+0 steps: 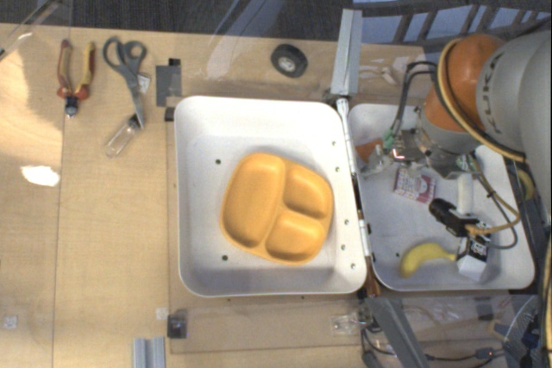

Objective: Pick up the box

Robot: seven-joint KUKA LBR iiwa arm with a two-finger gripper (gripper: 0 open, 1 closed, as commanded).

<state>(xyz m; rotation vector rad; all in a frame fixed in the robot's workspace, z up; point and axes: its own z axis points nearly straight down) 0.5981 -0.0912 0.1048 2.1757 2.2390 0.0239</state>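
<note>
Small flat pink-and-white printed box lies just below the jaws. Grey, orange-banded arm leans over right white bin. Jaw state: cannot tell.

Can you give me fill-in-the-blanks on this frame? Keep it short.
1. The yellow divided tray lies in the ____ bin.
2. The banana lies in the ____ bin.
3. On the bench, the scissors lie to the ____ of the pliers.

Missing words: left; right; right
</note>
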